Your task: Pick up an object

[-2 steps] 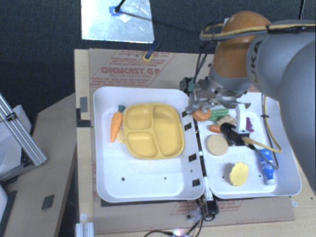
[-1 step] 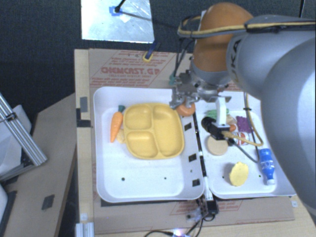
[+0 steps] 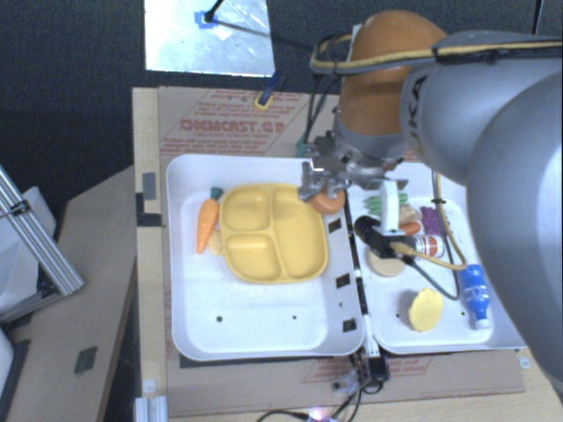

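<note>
- The grey arm (image 3: 493, 130) fills the right of the view, with its orange band above the wrist, and reaches down over the divider between the two white bins on the bench (image 3: 106, 262).
- The left bin (image 3: 189, 323) carries the yellow divided plate (image 3: 268, 234), which serves as the landmark here; the right bin (image 3: 457, 337) lies beyond the plate's right side.
- The pincer (image 3: 318, 187) hangs at the plate's upper right corner, low over the bin. Whether it is wide, narrow or holding anything cannot be told from this slant.
- The task's thing, by my reading, is the small orange round object (image 3: 330, 202) just beside the plate's upper right corner, directly under the pincer. It looks smooth, rounded and small, partly hidden by the metal above it.
- The step in hand looks like the grasp itself: the descent seems complete, the lift not yet begun.
- The next move calls for a firm closure on the round object, then a straight rise; a smooth curved surface could slip out sideways against the plate rim.
- A toy carrot (image 3: 206, 223) lies touching the plate's left edge, an easier alternative.
</note>
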Robot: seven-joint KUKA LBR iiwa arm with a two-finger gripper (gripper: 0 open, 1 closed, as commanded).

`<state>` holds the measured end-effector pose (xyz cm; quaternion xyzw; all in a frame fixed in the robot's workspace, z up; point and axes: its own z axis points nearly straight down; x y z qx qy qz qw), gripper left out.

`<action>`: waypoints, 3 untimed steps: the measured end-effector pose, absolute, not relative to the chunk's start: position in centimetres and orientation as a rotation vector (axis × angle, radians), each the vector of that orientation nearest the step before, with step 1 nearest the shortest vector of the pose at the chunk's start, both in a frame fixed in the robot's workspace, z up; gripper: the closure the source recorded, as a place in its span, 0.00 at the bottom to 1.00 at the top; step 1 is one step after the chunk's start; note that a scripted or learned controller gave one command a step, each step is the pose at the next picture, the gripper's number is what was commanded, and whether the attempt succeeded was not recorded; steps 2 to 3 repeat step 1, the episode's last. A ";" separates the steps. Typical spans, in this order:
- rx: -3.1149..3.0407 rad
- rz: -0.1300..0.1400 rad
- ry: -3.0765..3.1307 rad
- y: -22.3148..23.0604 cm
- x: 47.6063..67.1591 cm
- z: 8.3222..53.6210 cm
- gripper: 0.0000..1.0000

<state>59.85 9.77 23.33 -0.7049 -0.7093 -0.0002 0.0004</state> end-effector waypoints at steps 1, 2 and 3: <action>-2.221 0.001 -2.223 9.1 60.4 21.4 1.00; -2.221 0.001 -2.223 9.1 60.4 21.4 1.00; -2.221 0.001 -2.223 9.1 60.4 21.4 1.00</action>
